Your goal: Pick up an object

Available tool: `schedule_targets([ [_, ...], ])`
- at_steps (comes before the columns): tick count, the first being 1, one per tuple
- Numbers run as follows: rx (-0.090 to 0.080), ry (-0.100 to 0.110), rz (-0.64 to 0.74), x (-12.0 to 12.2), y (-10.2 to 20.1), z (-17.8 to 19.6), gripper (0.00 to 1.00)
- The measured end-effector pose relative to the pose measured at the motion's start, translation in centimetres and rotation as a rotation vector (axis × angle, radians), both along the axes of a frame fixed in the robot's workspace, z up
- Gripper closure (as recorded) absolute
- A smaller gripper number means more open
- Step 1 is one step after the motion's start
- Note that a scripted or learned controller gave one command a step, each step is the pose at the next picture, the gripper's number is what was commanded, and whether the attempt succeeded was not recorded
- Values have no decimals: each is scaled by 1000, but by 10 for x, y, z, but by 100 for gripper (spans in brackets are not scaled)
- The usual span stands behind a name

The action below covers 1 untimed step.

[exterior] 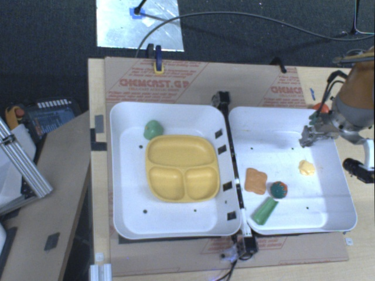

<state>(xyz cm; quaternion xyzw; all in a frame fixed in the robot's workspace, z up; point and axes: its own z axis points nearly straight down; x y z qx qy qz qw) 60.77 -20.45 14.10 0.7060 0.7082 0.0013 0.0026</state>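
Reaching in from the right edge of the frame, the gripper (pixel 307 138) hangs over the upper right part of the right bin (pixel 275 119), its dark fingertips low above the white floor and nothing visibly between them; whether they are spread or pressed together cannot be told from this slanted view. Behind it, at the frame's right side, the arm (pixel 357 98) shows its orange band and grey wrist. Just below the gripper and apart from it lies a small pale yellow object (pixel 306 168), the nearest item to the fingertips. Further toward the lower middle of the same bin sits an orange flat piece (pixel 255 181), with a round object of teal and red (pixel 278 189) just beside it on the right, and a green cylinder (pixel 264 210) lying tilted beneath both, near the bin's lower left corner. The left bin (pixel 126 215) fills the centre-left of the frame and holds a yellow divided tray (pixel 181 167) with three compartments, lying flat in the middle. A small green rounded object (pixel 153 129) rests at the tray's upper left corner, touching or nearly touching its rim. Both bins sit side by side on a cardboard sheet (pixel 176 78) with red lettering, which covers the bench.
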Motion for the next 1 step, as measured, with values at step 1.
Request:
schedule_targets([
  [1,-1,-2,1,1,0,65,100],
])
